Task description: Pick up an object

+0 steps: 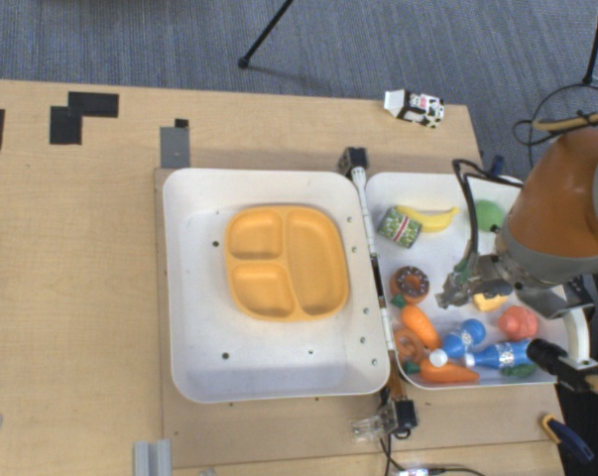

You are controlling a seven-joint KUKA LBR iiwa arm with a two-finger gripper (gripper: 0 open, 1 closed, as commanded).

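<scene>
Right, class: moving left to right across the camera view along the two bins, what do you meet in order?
Left white bin → yellow divided tray → green can → orange carrot → gripper → red ball.

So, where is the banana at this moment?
The banana lies in the right bin, near its far edge, touching the small green can and left of the green ball.
</scene>
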